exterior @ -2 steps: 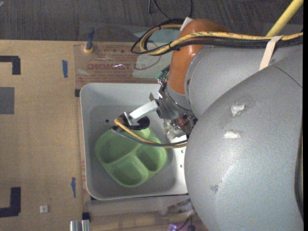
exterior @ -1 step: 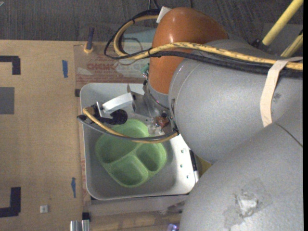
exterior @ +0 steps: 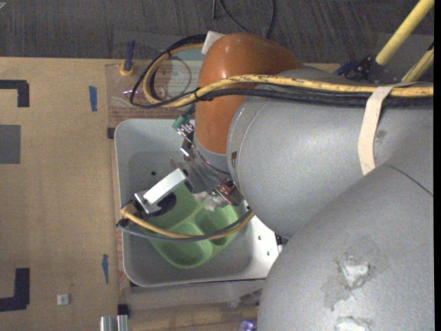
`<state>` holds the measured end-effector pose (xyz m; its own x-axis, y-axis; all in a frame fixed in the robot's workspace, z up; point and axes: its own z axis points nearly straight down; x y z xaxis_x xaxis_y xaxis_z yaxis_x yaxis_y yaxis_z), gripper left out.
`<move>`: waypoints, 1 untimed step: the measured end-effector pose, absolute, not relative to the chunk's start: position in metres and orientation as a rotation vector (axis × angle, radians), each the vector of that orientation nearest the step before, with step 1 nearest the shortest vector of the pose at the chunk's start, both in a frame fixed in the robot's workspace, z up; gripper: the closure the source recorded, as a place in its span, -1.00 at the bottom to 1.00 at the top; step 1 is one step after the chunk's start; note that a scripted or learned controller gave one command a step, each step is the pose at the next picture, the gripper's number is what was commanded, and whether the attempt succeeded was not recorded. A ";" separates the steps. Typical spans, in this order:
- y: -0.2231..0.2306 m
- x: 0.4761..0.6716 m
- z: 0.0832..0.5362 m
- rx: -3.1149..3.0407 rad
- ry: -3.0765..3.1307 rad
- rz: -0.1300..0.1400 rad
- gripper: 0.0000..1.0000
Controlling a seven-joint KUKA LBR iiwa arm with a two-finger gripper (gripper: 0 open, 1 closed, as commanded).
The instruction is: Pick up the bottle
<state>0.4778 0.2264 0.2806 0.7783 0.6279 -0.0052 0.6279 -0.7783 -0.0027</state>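
In the white bin (exterior: 131, 185) on the left half of the camera view, near its lower wall, lies one green object (exterior: 186, 243), a soft-looking moulded shape with two rounded lobes. It is the only loose thing to be seen in that bin, so I take it to be the bottle, though its form is too hidden to be sure. The tool (exterior: 198, 182) hangs low inside the bin, directly above the green object's upper edge and seemingly touching or just short of it; the object therefore lies below the tool and slightly toward the view's bottom. A white bracket (exterior: 160, 189) juts from the tool to the left, and one yellow cable (exterior: 180, 236) loops beneath it across the green surface. Whether the tool is spread, pressed together or pinching anything I cannot tell, since the wrist and the orange band (exterior: 231, 81) cover its working end. The object's long axis is likewise uncertain; what shows suggests it runs roughly left to right across the bin, so a grip across the shorter way would probably suit. Counted: one arm (exterior: 324, 164), one tool, one bin in sight, one green object, all on the tan table (exterior: 55, 185).
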 end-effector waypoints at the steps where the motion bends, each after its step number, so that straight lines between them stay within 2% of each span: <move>1: 0.206 0.478 0.255 -2.866 -1.282 0.009 1.00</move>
<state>0.4784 0.2058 0.2552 0.6666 0.7454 -0.0046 0.7454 -0.6666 -0.0039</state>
